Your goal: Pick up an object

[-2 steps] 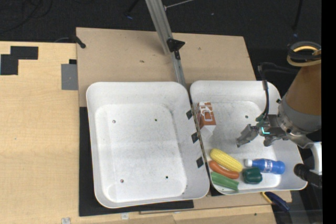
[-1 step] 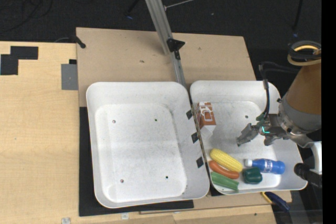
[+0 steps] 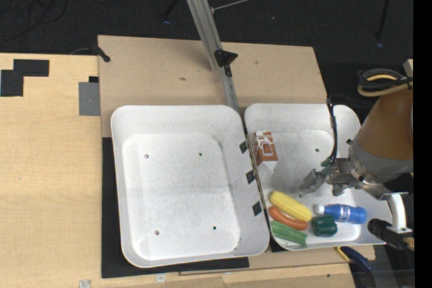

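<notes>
- Left bin (image 3: 179, 239): the larger white tray, beside the right one.
- Right bin (image 3: 297, 125): holds all the objects.
- Arm (image 3: 386, 135): reaches in from the right; its gripper (image 3: 314, 183) hangs over the right bin's floor, and whether it is open or closed cannot be told.
- Toy corn cob (image 3: 291, 206), orange carrot (image 3: 288, 217) and green vegetable (image 3: 289, 233) lie side by side at the near edge.
- Blue bottle (image 3: 343, 213), with a dark green piece (image 3: 325, 227) just beside it.
- Orange-and-white card (image 3: 264, 147) near the divider.

Two shallow white bins sit side by side on the bench. The left bin (image 3: 135, 125) has a bare floor. In the right bin (image 3: 297, 119) lie a yellow corn cob (image 3: 290, 204), an orange carrot (image 3: 287, 216), a green pod (image 3: 289, 232), a blue bottle (image 3: 343, 213) and a dark green piece (image 3: 325, 226) — all near the front. The gripper (image 3: 314, 182) hangs above the corn, fingers too small to judge.
</notes>
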Controlling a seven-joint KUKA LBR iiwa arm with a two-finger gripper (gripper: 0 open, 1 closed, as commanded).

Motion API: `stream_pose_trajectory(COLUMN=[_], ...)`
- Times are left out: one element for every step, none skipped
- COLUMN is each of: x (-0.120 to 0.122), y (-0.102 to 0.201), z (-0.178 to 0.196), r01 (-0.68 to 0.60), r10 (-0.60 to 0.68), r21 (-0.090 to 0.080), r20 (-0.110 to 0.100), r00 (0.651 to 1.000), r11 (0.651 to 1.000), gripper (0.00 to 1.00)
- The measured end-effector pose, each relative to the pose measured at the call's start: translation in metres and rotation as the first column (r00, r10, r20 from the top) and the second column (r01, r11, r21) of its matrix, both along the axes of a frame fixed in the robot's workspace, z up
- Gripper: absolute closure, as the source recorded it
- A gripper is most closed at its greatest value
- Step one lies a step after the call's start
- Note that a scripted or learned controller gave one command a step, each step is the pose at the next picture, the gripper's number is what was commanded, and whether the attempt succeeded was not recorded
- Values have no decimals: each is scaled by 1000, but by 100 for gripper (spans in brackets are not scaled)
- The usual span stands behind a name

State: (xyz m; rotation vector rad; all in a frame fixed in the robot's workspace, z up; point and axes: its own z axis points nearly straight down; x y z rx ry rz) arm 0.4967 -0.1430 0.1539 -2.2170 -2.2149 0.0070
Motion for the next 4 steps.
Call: stream_pose_trajectory(x=[-10,-9,-10,-10], y=[7,7,6,14], z=[-57,-61,-51,-5], r01=[0,3,9,-3], r10=[0,-3,-9,3], r21=[1,-1,0,-2], r20=[-1,7,6,10], r00=[1000,1000,1000,1000], r11=[1000,1000,1000,1000], gripper=[0,0,100,100])
